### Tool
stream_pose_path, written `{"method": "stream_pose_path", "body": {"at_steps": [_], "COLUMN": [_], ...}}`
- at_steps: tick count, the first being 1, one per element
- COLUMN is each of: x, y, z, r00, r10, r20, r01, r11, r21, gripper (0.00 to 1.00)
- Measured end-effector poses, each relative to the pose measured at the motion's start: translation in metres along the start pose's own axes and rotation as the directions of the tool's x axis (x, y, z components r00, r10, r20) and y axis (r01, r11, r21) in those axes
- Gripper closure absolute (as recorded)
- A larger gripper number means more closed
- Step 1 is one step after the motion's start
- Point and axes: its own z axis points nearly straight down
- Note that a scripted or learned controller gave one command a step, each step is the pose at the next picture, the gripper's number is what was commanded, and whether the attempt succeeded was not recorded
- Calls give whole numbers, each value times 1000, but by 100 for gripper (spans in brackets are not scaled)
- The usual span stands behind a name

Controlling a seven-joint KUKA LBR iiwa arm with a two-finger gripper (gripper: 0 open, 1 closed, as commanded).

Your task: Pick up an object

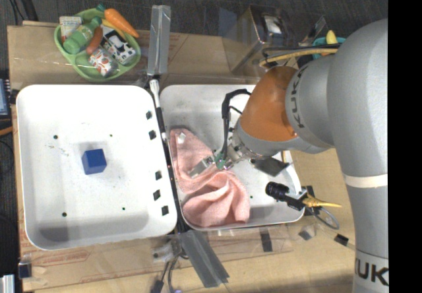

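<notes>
Tool (210, 163) on pink cloth (212, 194)

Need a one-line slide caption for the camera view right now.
KUKA arm's gripper down on pink cloth in right bin; blue cube sits in left bin.

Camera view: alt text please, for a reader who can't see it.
The grey arm reaches into the right bin, its gripper low over a crumpled pink cloth. A blue cube sits in the left bin; a green bowl of toy food stands behind.
</notes>
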Motion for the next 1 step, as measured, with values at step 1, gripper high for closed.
{"method": "stream_pose_path", "body": {"at_steps": [1], "x": [1], "y": [0], "z": [-9], "r00": [1000], "r10": [-5], "r20": [-2], "r01": [5], "r11": [1000], "r21": [3], "gripper": [100]}}
